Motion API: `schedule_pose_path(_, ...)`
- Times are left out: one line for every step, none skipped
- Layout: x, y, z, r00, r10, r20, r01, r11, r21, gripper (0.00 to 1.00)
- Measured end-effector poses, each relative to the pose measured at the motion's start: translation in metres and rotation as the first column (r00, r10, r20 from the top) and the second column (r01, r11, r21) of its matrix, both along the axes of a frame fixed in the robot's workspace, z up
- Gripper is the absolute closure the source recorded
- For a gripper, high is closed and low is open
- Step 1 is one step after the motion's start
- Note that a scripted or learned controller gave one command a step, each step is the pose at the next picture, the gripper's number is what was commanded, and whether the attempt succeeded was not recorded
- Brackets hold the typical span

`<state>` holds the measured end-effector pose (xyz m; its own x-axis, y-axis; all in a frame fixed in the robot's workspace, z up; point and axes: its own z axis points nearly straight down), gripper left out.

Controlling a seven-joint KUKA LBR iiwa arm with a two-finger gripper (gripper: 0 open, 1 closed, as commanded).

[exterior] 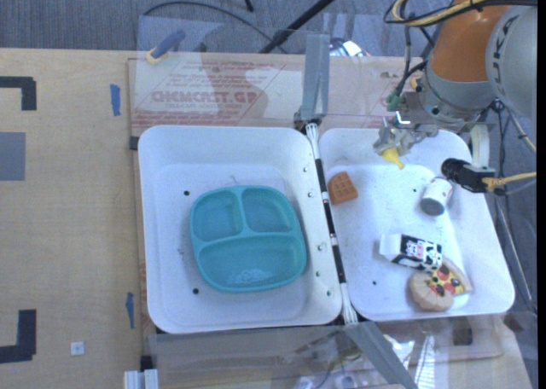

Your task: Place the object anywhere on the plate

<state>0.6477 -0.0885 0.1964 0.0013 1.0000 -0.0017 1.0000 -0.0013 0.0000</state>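
Pizza slice [438, 287] lies at the right bin's [363, 293] near edge; at its far edge the pincer [393, 150] pinches a yellow piece [392, 157].

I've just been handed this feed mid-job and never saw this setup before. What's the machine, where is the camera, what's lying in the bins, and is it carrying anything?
One fixed camera looks down at a slant on two white bins. The grey arm with an orange band reaches in from the right; its gripper hovers over the right bin's far edge, with something small and yellow at its tip. Whether it is gripped, I cannot tell. The left bin holds a teal divided plate. The right bin holds a waffle-like orange piece, a small white cylinder, a black-and-white carton and a pizza-like toy.
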Motion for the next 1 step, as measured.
schedule_pose_path(-0.0722,0.0843,-0.0123,0.969,-0.247,-0.004,0.247,0.969,0.002,1.00)
